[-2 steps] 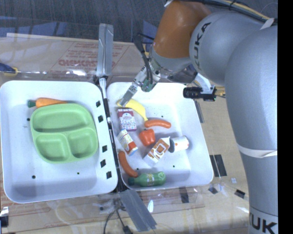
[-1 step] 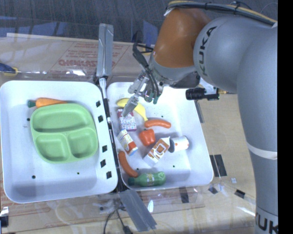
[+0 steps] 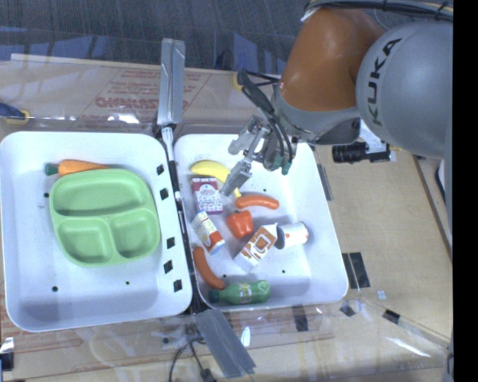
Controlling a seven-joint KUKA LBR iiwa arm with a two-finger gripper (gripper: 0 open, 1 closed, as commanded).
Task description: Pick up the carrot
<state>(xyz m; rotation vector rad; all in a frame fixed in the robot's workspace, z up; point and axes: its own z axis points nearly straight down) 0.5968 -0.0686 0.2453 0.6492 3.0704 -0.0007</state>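
Over the right bin [image 3: 323, 245], far side — gripper [image 3: 247, 165], finger state untellable — carrot [image 3: 80, 166] left, mis-pick of crowded items risked.

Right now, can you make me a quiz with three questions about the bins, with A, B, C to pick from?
1. Where is the carrot?
A. in the left bin, behind the green tray
B. in the right bin, under the gripper
C. on the bench in front of the bins

2. How many compartments does the green tray have?
A. two
B. three
C. five

3. Where is the gripper?
A. over the left bin, by the carrot
B. over the right bin, by the banana
C. outside both bins

Answers:
1 A, the carrot lies at the far edge of the left bin, along the tray's rim.
2 B, one long compartment and two smaller ones.
3 B, the gripper hangs over the right bin next to the banana, far from the carrot.
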